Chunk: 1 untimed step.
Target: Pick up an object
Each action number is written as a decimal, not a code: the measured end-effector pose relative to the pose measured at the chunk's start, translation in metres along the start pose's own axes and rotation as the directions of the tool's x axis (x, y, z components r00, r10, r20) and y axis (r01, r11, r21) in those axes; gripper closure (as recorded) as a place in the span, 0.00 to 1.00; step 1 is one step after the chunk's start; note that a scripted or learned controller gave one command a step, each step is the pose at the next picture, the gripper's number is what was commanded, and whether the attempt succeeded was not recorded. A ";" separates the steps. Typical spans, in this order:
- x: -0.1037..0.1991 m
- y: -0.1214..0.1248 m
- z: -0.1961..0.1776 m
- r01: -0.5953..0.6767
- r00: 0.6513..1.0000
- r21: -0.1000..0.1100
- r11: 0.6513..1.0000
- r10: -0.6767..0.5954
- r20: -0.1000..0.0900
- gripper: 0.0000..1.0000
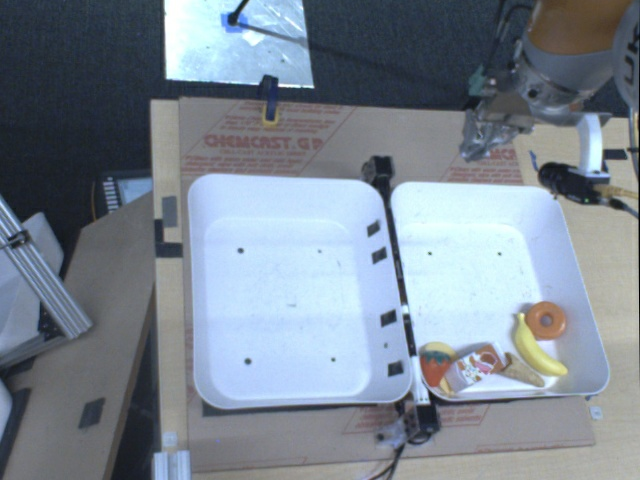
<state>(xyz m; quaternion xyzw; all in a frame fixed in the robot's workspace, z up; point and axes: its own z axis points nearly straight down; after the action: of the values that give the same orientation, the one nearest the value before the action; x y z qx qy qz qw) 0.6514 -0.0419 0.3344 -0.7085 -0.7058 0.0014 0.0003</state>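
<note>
The right bin [480,208] holds several toy foods along its near edge: an orange donut [546,319], a yellow banana [535,345], a red-orange tomato-like fruit [437,363], a white and red packet [474,367] and a tan wedge [522,372]. My gripper [484,144] hangs above the bench just beyond the right bin's far rim, well away from all of them. Nothing shows between its fingers.
The left bin [290,198] stands beside the right one, with black clips [379,230] along the shared rim. A shiny metal sheet [238,26] lies on the dark floor beyond the bench. An aluminium rail [40,278] leans at the far left.
</note>
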 end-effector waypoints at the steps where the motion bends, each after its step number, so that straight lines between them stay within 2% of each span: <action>1: -0.088 -0.023 -0.027 -0.005 1.000 -0.007 1.000 0.005 0.004 1.00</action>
<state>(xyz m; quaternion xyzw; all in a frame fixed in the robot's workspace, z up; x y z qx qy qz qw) 0.6285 -0.1301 0.3615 -0.7100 -0.7041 0.0004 -0.0033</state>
